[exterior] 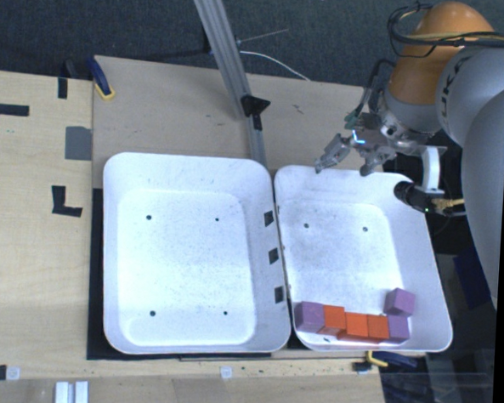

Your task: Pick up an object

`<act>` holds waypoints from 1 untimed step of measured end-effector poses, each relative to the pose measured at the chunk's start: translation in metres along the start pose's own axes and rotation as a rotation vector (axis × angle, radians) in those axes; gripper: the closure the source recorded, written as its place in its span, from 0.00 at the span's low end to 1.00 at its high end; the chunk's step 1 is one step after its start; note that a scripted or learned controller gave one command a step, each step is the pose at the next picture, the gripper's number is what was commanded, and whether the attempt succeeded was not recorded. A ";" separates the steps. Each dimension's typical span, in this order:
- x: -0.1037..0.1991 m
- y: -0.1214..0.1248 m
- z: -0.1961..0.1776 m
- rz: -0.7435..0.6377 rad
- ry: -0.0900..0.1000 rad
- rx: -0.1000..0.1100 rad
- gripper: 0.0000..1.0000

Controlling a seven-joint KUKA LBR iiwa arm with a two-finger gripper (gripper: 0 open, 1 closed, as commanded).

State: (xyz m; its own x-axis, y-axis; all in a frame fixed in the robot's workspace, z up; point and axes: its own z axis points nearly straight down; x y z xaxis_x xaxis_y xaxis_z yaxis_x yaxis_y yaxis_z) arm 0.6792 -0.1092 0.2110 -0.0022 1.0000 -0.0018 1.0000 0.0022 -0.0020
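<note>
While blocks (355, 322) crowd the bin's (419, 249) near wall, the gripper (346, 160) spreads open.

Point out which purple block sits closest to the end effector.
The purple block at the right bin's right side, standing farther up than the other blocks. The other two purple ones lie lower, in the bottom row, farther from the end effector.

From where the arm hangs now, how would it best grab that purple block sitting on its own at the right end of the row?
Probably straight down from above, claw closing on the purple block's left and far sides, which look free. The bin wall crowds its right, and another purple block sits just in front.
</note>
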 end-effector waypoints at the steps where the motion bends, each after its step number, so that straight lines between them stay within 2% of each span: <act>1: -0.037 -0.001 0.125 0.004 0.001 0.010 0.00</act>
State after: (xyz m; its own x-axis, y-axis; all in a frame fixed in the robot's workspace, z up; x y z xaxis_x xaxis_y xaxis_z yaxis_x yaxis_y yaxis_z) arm 0.6784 -0.1463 0.0866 0.0014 1.0000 -0.0005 0.9999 -0.0014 -0.0120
